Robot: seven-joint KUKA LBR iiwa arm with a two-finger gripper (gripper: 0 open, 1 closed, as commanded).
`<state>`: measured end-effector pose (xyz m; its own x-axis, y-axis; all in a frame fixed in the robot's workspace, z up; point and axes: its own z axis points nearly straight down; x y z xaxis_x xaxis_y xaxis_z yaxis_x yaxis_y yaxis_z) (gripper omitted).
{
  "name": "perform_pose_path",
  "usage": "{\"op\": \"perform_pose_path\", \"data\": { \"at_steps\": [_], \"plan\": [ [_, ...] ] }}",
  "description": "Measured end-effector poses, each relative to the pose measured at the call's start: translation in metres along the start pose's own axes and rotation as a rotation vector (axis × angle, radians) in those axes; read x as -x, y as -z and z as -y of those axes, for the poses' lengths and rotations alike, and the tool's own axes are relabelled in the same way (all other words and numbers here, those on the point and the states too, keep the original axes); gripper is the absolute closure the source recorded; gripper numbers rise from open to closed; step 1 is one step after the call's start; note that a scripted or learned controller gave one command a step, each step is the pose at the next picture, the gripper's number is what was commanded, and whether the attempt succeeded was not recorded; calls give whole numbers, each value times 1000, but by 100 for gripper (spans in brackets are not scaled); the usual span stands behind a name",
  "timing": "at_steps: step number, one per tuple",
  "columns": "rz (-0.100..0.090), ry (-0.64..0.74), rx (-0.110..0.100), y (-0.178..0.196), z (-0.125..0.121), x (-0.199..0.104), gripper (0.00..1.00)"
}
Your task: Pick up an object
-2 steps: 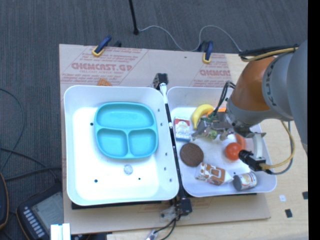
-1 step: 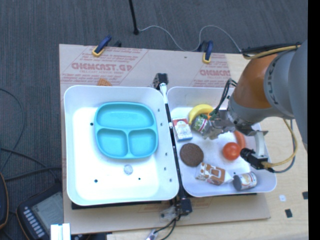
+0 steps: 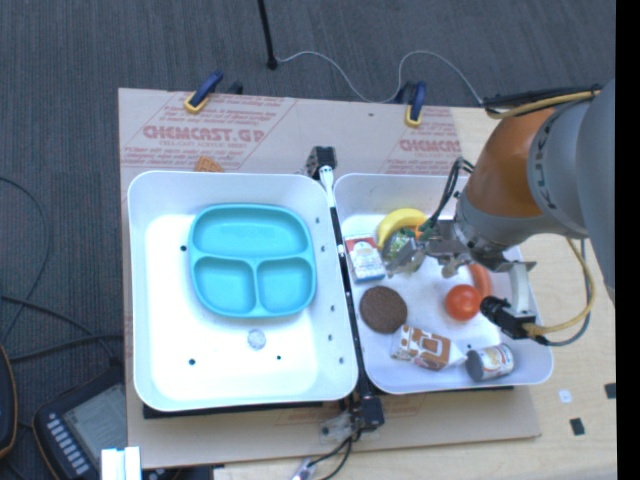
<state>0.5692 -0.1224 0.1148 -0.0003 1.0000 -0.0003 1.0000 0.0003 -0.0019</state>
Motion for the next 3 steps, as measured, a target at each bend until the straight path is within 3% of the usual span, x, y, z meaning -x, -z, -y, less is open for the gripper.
{"op": "perform_pose_path", "data": {
  "at_steps": [1,2,3],
  "plan": [
    [2,-1,17,-25,54,-3,0],
    [4,-2,22,-13,52,-2,100],
    [3,-2,19,-14,53,-3,0]
  ]
}}
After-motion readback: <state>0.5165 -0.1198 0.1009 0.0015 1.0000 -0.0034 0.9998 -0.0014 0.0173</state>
